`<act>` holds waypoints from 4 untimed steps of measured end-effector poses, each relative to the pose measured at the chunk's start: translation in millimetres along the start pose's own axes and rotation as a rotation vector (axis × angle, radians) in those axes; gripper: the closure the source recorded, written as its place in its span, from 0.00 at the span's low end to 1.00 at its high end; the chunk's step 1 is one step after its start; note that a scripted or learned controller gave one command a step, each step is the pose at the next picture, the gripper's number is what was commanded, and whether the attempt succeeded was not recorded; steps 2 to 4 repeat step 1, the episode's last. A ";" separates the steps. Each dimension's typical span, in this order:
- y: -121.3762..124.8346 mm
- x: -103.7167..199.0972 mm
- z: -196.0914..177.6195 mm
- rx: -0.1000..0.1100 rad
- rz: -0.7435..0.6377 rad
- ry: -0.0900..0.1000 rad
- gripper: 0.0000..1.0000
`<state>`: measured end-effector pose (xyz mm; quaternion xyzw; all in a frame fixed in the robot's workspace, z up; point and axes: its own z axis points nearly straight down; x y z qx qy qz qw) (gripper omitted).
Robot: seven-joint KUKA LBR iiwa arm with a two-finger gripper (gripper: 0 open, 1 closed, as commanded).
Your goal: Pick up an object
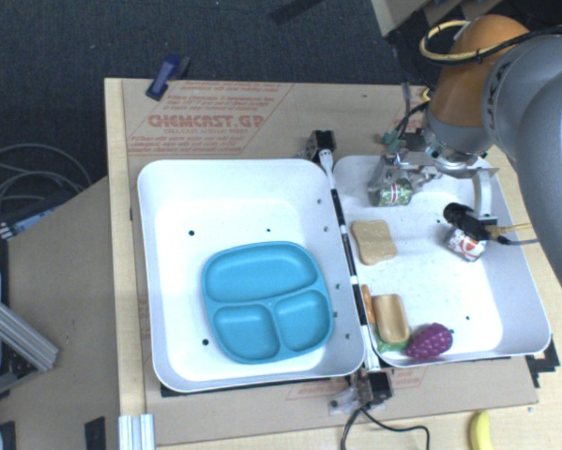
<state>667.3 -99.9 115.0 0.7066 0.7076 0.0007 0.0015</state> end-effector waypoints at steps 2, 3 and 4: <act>-44.7 48.3 -71.1 0.002 -0.001 0.002 1.00; -44.7 48.3 -71.1 0.002 -0.001 0.002 1.00; -44.7 48.3 -71.1 0.002 -0.001 0.002 1.00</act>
